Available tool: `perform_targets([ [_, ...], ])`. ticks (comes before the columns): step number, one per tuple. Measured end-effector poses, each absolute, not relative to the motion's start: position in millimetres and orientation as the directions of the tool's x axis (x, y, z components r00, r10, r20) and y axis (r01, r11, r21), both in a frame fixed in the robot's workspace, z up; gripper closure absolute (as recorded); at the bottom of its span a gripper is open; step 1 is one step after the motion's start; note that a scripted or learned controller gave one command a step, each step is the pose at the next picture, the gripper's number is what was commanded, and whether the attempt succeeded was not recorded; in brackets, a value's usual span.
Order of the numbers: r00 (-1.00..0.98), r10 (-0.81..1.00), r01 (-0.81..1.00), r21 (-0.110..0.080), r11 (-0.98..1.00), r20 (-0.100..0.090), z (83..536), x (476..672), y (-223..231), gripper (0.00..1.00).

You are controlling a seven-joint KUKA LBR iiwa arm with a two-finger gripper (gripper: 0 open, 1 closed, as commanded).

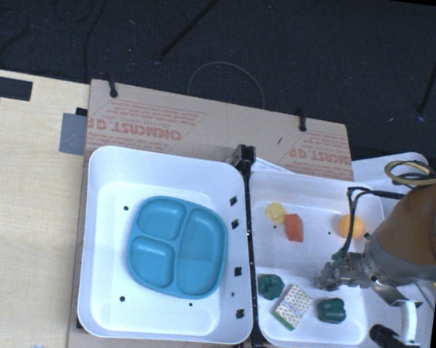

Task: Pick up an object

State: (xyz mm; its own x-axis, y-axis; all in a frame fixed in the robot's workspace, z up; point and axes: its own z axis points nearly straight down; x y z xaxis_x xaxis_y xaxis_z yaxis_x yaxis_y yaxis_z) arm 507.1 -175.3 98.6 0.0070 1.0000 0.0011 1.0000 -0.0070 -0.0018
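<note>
The left bin [110, 194] holds a blue plate [176, 246] with three compartments, lying flat near its middle, far to the left of the gripper and across the black divider [244, 245] that runs between the two bins. In the right bin [320, 193], the first things past the divider are a small yellow piece [275, 212] and, just beside it, a red-orange block [294, 227], both up and to the left of the fingers and apart from them. Lower down lies a dark green lump [270, 285], left of the fingers and a little below. Next to it a speckled white-and-green packet [293, 306] lies tilted, below and left of the fingertips, near but not touching. The gripper [332, 278] hangs low over the bin floor; its dark fingers are too blurred to tell whether they are spread or closed, and nothing can be made out between them. A second dark green object [332, 310] lies just below the fingers. An orange ball [349, 225] sits above them, near the far wall.
</note>
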Motion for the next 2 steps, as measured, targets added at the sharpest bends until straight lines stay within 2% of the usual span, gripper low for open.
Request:
perform_targets([
  [2, 0.002, 1.0, 1.0, 0.002, -0.002, -0.001, 195.4, 500.4, -181.4, 1.0],
])
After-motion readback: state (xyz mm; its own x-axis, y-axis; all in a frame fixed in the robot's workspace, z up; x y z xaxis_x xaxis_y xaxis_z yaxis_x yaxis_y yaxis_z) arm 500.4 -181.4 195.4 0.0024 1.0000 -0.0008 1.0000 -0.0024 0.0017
